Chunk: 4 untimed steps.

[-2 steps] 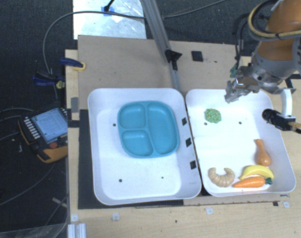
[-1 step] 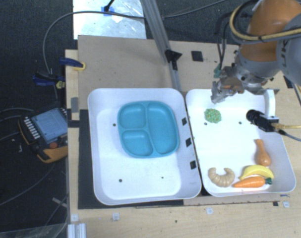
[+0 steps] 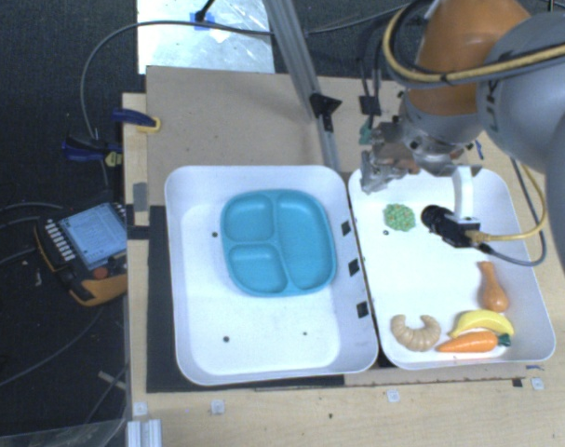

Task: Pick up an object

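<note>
Here: gripper [image 3: 380,170], jaw state unreadable, at right bin's [image 3: 519,277] far-left corner; should centre over green ball [image 3: 399,217] before descending.

Five small objects lie in the right-hand bin [image 3: 533,250], at the right of the frame. A green, bumpy, roundish piece [image 3: 399,217] sits near the bin's upper left, well apart from the rest. An orange, pear-shaped piece [image 3: 491,287] lies toward the lower right. Along the bottom edge, a tan curled croissant [image 3: 416,331] rests left of a yellow banana [image 3: 484,322], and an orange carrot [image 3: 468,344] lies flat just below the banana, touching it.
</note>
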Each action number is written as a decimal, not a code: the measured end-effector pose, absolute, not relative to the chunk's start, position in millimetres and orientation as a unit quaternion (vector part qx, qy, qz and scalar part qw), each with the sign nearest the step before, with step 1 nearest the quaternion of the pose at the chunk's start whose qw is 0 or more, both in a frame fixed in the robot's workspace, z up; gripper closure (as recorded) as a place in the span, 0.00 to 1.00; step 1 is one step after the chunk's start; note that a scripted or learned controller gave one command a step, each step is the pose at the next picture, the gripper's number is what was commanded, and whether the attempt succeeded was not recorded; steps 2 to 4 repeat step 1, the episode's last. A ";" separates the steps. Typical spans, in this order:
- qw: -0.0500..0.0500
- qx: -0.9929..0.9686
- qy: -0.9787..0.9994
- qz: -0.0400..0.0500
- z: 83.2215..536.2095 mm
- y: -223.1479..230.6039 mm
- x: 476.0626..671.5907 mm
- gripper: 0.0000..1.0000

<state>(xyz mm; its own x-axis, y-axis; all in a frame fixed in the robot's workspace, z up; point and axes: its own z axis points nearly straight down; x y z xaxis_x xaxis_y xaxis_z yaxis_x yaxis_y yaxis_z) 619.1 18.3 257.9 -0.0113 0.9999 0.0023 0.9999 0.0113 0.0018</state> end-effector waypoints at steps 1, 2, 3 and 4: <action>0.000 -0.703 -0.711 -0.002 257.6 77.4 613.9 1.00; 0.000 -0.703 -0.711 -0.002 257.6 77.4 613.9 1.00; 0.000 -0.703 -0.711 -0.002 257.6 77.4 613.9 1.00; 0.000 -0.703 -0.711 -0.002 257.6 77.4 613.9 1.00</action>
